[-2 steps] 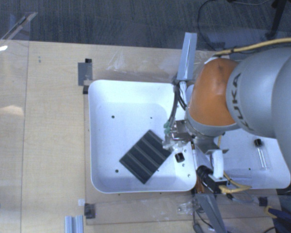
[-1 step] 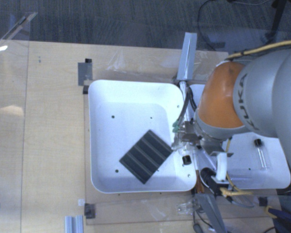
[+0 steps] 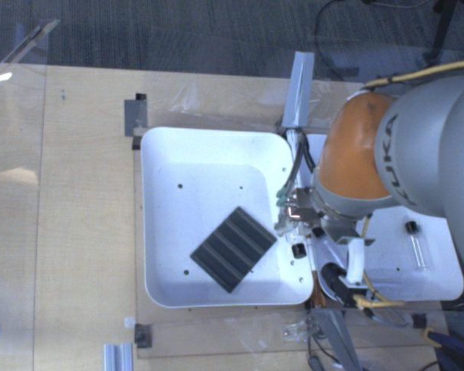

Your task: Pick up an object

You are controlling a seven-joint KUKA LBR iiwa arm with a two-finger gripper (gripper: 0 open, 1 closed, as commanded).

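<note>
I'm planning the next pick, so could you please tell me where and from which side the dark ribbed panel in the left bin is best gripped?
The dark ribbed panel lies flat and diagonal on the left bin floor, so I would probably come straight down from above and close across its narrower width, at the middle. Its long edges are bare with white floor on both sides, and the grooves run lengthwise, which may help centring.

Dark ribbed block point(image 3: 233, 249) tilted in left bin point(image 3: 166, 157); arm point(image 3: 402, 153) over bins' junction.
</note>
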